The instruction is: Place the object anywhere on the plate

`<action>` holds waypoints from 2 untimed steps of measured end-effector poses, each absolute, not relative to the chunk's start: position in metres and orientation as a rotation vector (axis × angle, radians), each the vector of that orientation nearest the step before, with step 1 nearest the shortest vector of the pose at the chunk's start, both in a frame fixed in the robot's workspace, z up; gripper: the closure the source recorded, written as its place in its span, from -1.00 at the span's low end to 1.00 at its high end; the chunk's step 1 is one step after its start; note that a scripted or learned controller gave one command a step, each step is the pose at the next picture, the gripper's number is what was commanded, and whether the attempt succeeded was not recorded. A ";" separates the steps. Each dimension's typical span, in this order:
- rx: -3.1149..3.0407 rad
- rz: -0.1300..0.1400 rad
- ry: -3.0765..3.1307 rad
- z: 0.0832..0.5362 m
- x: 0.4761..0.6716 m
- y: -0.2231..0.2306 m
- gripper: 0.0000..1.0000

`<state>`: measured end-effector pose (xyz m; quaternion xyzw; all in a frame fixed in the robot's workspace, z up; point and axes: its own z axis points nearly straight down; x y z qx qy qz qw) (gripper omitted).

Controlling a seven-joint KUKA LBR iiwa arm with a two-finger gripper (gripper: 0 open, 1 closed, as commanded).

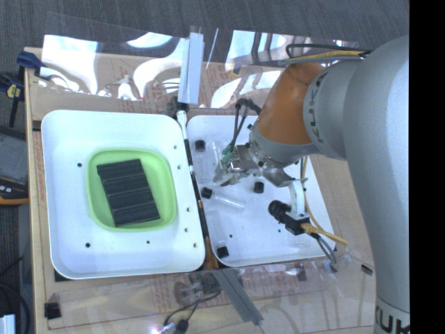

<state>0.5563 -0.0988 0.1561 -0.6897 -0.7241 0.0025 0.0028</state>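
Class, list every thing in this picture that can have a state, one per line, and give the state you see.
Green plate: flat in the left bin, bearing the dark block.
Dark ribbed block: lying flat on the green plate.
Left bin: holds the plate.
Right bin: under the arm's wrist.
Gripper: low over the right bin; grip too unclear to call.
Small clear object: lying in the right bin.

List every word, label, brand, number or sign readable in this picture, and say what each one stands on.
"KU": large white letters on the grey arm, at the bottom right edge of the camera view; the rest of the word is cut off.
No other text can be read: the left bin, the right bin, the green plate and the dark ribbed object on it carry no visible lettering.
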 end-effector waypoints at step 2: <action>-2.087 0.003 -2.346 0.191 0.562 -0.029 -1.00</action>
